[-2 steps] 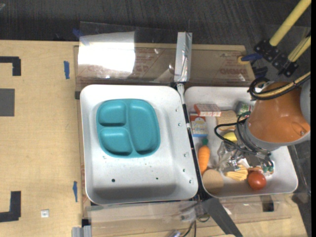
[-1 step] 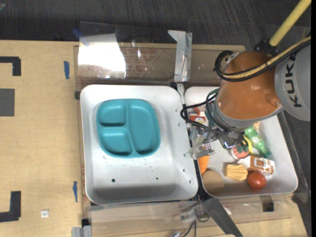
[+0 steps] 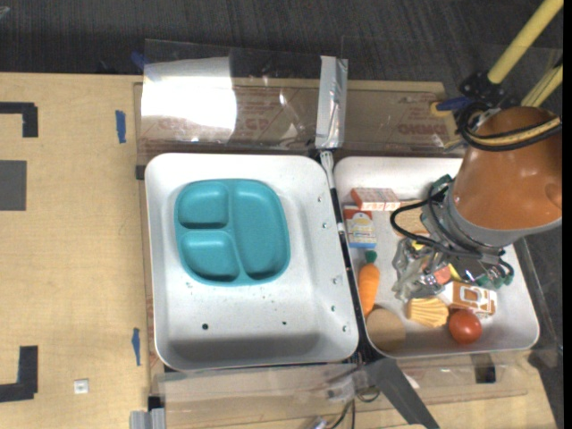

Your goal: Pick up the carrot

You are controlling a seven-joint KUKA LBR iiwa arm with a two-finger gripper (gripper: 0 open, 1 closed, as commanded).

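Taking the carrot [image 3: 367, 289] as the marker: far to its left the bench top [image 3: 63, 239] is flat pale board with dark square marks and bits of blue tape; nearer on its left lies the left bin [image 3: 179, 329], smooth white plastic with rounded corners and a few dark specks, bearing a teal divided plate [image 3: 234, 231] of three shallow compartments, matte and soft-edged; the carrot itself is a short, plump orange piece, glossy like toy plastic, standing lengthwise along the left wall of the right bin [image 3: 523, 324], just right of the seam between the bins; above it are small printed cartons [image 3: 365, 214], boxy with red and white faces; below it a rounded tan lump [image 3: 386, 326]; to its right a ridged yellow cracker-like piece [image 3: 426, 311] and a shiny red tomato [image 3: 464, 326]; the gripper [image 3: 413, 273] hangs right of the carrot amid cables, apart from it, and how wide its metal tips stand cannot be told, nor is anything seen clasped.
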